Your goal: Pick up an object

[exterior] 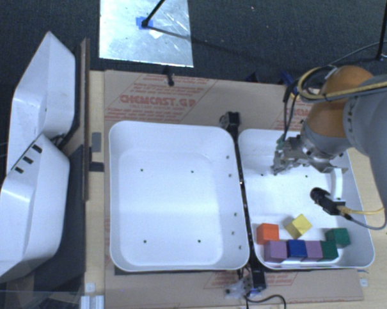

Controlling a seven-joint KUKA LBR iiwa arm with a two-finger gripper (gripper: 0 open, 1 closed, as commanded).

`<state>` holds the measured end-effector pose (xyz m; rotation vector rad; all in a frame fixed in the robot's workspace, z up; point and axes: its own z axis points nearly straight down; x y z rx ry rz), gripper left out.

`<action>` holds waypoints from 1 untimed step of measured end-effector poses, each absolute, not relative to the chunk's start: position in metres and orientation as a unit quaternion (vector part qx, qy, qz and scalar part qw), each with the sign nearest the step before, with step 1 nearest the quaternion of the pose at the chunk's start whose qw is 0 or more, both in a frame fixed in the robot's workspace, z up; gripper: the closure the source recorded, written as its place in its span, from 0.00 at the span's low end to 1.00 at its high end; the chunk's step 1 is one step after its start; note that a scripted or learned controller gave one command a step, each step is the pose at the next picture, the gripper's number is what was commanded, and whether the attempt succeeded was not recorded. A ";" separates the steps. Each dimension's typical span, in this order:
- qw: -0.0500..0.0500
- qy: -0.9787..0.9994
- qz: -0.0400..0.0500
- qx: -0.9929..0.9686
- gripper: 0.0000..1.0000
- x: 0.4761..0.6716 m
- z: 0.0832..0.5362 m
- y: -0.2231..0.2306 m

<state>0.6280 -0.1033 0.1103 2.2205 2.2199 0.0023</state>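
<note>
Six blocks sit along the near edge of the right bin: orange block, yellow block, green block, and in a row against the rim a purple block, blue block and second purple block. My pincer hangs over that bin's far half, well apart from the blocks. Cannot tell its state from this angle. Left bin lies beside it, rims touching. Cables trail across the right edge.

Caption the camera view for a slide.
Claw hovers over the right bin, above coloured blocks clustered at its near edge.
</note>
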 end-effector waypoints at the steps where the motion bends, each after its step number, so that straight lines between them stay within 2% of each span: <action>1: 0.002 0.707 0.002 0.707 1.00 0.625 0.171 -0.109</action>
